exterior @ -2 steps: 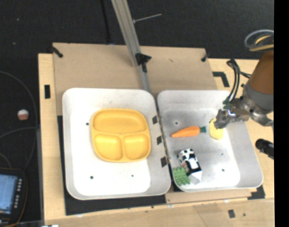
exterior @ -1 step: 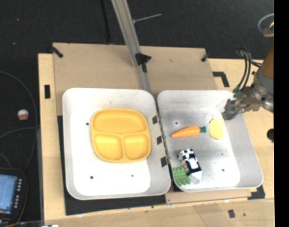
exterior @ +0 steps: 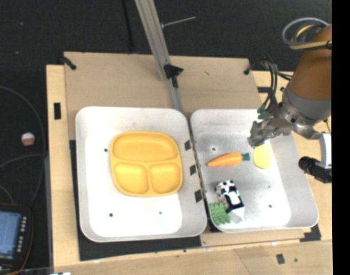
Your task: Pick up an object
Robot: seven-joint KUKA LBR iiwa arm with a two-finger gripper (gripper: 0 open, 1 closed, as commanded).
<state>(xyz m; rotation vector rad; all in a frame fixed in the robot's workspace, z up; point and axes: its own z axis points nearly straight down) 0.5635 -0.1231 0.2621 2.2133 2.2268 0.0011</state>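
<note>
A small black-and-white block toy [exterior: 229, 197] with a green piece [exterior: 219, 212] lies at the near edge of the right bin [exterior: 289, 211]. Beyond it lie a smooth tapered orange carrot [exterior: 226, 160] and a pale yellow rounded object [exterior: 262, 156]. The gripper [exterior: 259, 135] hangs just above that yellow object; its opening cannot be told, while the left bin [exterior: 94, 211] holds a glossy yellow three-compartment tray [exterior: 145, 163].

Carrot [exterior: 226, 160], perhaps toy, flat in right bin [exterior: 289, 211]

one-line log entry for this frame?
pincer over right bin, by yellow piece | carrot and cow toy lying loose | yellow tray in left bin
</note>
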